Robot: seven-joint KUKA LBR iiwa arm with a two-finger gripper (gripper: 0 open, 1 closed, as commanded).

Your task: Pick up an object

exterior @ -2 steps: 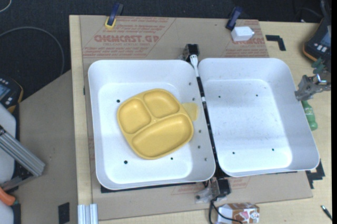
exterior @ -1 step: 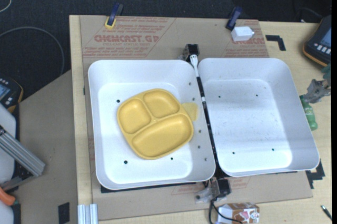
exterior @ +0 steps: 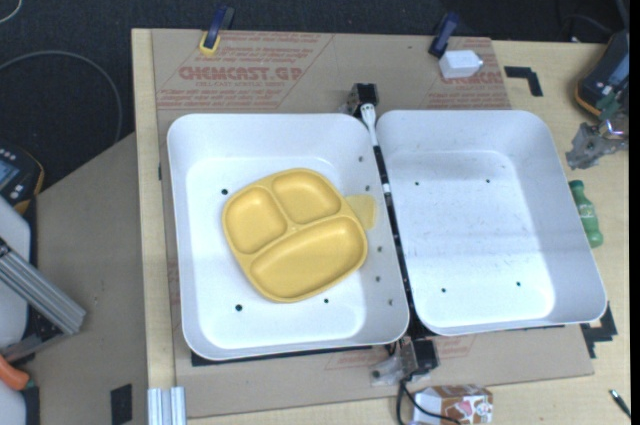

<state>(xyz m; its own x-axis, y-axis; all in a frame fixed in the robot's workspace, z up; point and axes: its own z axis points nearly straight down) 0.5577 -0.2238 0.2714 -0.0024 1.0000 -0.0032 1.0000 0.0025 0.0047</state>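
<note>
A yellow divided plate [exterior: 293, 233] with three compartments lies flat in the left white bin [exterior: 200, 303], a little left of the bin's middle. A small pale yellow piece [exterior: 362, 209] pokes out from under the plate's right edge. My gripper [exterior: 594, 145] shows at the far right edge of the view, beyond the right bin's [exterior: 480, 303] outer rim and far from the plate. The orange-banded wrist [exterior: 604, 81] sits just above it. Nothing shows in its grasp.
A small green object [exterior: 586, 211] lies just outside the right bin's right rim, below the gripper. Clamps [exterior: 214, 28] and a white block [exterior: 460, 63] sit on the cardboard behind the bins. Cables and connectors run along the seam between the bins [exterior: 383, 183].
</note>
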